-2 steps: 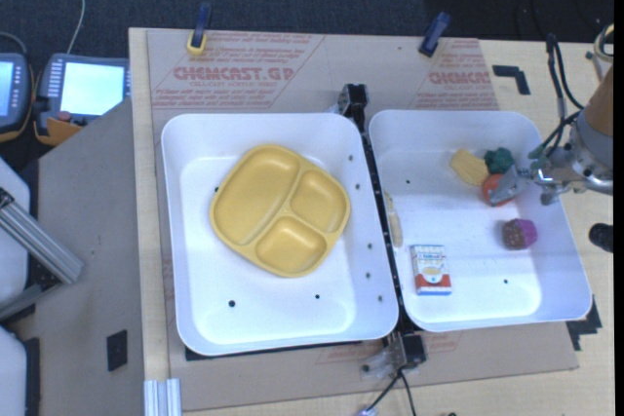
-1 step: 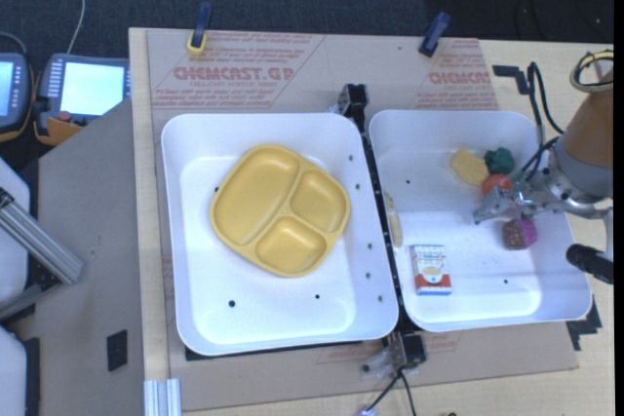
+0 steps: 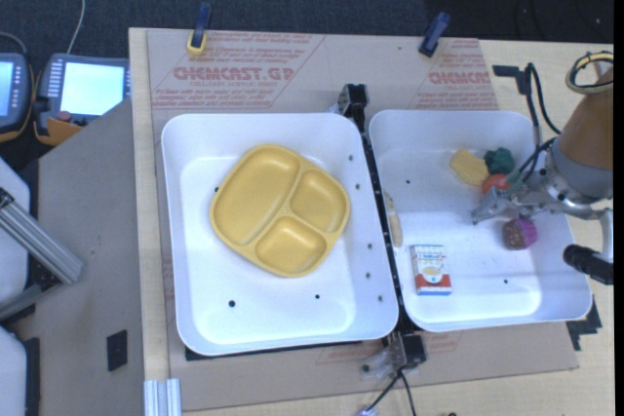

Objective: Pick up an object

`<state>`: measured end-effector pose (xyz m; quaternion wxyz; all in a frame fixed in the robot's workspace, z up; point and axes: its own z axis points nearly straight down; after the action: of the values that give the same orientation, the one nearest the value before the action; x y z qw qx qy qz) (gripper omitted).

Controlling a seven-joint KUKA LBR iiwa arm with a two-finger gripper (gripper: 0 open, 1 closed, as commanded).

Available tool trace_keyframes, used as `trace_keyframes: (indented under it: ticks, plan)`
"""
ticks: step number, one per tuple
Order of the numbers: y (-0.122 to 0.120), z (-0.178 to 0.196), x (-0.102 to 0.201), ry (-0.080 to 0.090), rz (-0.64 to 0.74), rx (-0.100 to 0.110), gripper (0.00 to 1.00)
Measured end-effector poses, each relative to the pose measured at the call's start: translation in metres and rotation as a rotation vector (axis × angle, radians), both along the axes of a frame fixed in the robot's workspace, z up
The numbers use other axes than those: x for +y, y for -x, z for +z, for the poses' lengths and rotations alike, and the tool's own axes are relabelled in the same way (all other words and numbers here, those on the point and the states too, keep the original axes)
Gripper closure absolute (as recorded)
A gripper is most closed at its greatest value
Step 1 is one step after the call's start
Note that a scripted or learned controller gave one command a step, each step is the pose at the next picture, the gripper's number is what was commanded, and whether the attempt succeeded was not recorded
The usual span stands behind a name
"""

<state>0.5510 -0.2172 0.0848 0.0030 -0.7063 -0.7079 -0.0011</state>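
The right bin (image 3: 468,302) holds several small things. A yellow piece (image 3: 469,167), a green piece (image 3: 501,158) and a small red-orange piece (image 3: 495,181) huddle at its far right. A purple lump (image 3: 520,232) lies a bit nearer. A small white and red box (image 3: 431,269) lies flat near the bin's front. My gripper (image 3: 507,206) hangs low over the right side of this bin, between the red-orange piece and the purple lump, just above the lump. Nothing is visibly held in it.
The left bin (image 3: 195,297) carries a yellow divided plate (image 3: 281,209). A thin beige strip (image 3: 394,219) lies along the right bin's left wall. The arm (image 3: 590,151) crosses the right bin's right rim. Black cables (image 3: 531,97) run behind it.
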Motion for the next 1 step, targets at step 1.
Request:
trace_keyframes:
  ticks: [1]
  plan:
    - [-0.0004, 0.0108, -0.0014, 0.004, -0.001, -0.003, 1.00]
